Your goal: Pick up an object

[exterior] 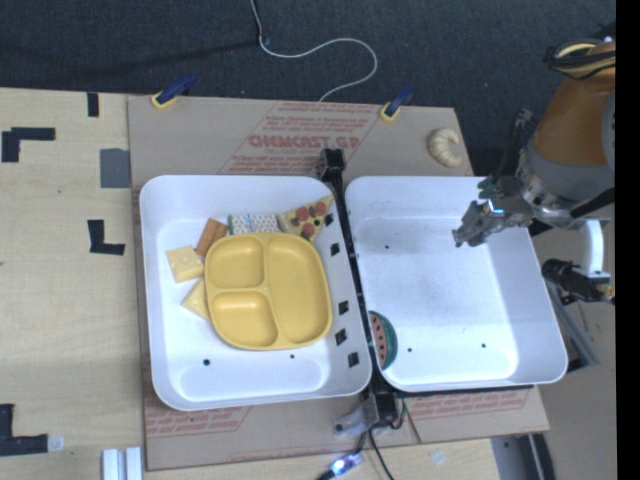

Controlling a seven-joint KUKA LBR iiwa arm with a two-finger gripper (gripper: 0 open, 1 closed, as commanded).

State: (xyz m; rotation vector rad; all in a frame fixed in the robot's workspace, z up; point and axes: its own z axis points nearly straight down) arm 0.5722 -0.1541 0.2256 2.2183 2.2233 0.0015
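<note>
Two shallow white plastic bins are seen side by side on a sheet of brown printed cardboard (300, 138), which lies on the pale wooden tabletop (60, 268). The left bin (165, 368) is occupied by a yellow plastic plate with three compartments (268, 290), which lies flat near the middle of the bin. Several small things are partly covered by the plate or tucked just beside it: a pale yellow square block (184, 263) at its left edge, an orange-brown rectangular piece (211, 235) at its far left, a flat speckled white and green piece (252, 224) at its far edge, and a multicoloured patterned piece (309, 215) near the bin's far right corner. What these pieces are cannot be told.

The right bin (450, 368) is reached by the grey arm with the orange band (575, 118), which enters from the right. The dark jaws (470, 230) are held above the far right part of this bin, pointing down and to the left. Nothing is seen between them, and whether they stand wide or narrow cannot be told, as they are small and dark.

A round green and red object (382, 336) is partly hidden at the near left wall of the right bin. A beige lumpy object (446, 146) rests on the cardboard beyond the right bin. A thin white cable (320, 53) is laid across the dark carpet at the far side.
</note>
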